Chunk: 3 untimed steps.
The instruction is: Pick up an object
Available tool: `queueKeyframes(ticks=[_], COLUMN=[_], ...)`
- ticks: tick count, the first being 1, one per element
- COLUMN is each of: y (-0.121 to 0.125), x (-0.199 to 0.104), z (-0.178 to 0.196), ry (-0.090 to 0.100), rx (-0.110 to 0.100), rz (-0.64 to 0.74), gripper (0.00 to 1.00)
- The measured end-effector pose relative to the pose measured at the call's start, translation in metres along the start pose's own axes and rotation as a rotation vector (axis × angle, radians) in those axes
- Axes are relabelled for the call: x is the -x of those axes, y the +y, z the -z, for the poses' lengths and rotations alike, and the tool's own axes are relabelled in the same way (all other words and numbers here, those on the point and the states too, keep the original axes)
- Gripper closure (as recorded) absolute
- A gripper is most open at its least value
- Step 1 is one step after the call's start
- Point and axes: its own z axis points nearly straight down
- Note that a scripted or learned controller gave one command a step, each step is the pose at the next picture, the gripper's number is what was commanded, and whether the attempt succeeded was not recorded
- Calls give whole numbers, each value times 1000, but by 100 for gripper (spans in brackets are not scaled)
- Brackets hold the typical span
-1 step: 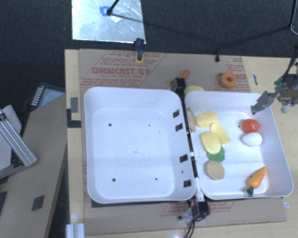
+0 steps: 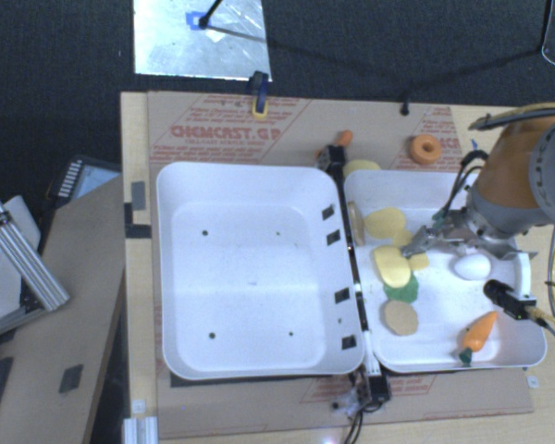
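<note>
The right bin (image 2: 513,345) holds several objects. A pale yellow round piece (image 2: 385,222) lies near its left wall, above a yellow piece (image 2: 392,266) that rests against a green piece (image 2: 406,290). A tan disc (image 2: 400,318) lies below them. A white egg (image 2: 471,266) sits at mid-right and an orange carrot (image 2: 478,331) at the lower right. My gripper (image 2: 419,241) hangs low over the middle of this bin, pointing left, just above a small yellow bit (image 2: 418,262) and right of the pale yellow piece. Nothing is visibly held.
The left bin (image 2: 250,266) adjoins the right one along a hinged black divider (image 2: 350,276). On the cardboard behind the bins lie an orange ring (image 2: 426,149), a yellow item (image 2: 361,167) and a small orange thing (image 2: 345,138). The arm's body (image 2: 523,183) overhangs the right bin's far right.
</note>
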Motion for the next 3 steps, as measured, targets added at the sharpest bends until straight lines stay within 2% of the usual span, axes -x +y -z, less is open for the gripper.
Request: queueKeyframes(ticks=[1,2,3], y=[44,-8,37], x=[-31,-35,-54], z=[9,7,8], ry=[-5,-3,-4], rx=[10,0,9], rz=[4,-3,3], gripper=[0,0,0])
